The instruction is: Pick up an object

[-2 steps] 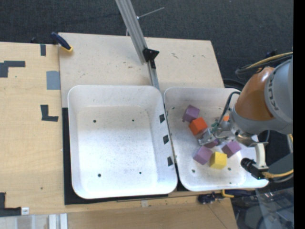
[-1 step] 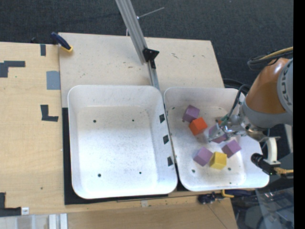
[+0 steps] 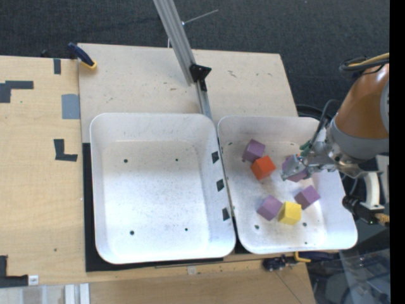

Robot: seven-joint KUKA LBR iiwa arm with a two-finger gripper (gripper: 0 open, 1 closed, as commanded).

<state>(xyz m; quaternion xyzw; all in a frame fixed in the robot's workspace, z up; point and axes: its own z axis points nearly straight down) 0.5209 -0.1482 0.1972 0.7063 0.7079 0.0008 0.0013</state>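
The right bin [image 3: 335, 233] holds several small blocks. A purple block [image 3: 254, 149] lies near its far left, with an orange block [image 3: 263, 167] just in front of it. Nearer the front sit another purple block [image 3: 270, 207], a yellow block [image 3: 290, 213] touching it, and a third purple block [image 3: 307, 196]. My gripper [image 3: 295, 168] hangs low over the middle of this bin, right of the orange block and just behind the third purple block. A purplish-grey shape shows at its tip; I cannot make out whether it is a block.
The left bin [image 3: 101, 170] stands beside the right one, sharing a middle rim. A slanted metal rail [image 3: 180, 37] runs down to the bins' far edge. The arm's orange band [image 3: 367, 106] looms over the right bin's right rim.
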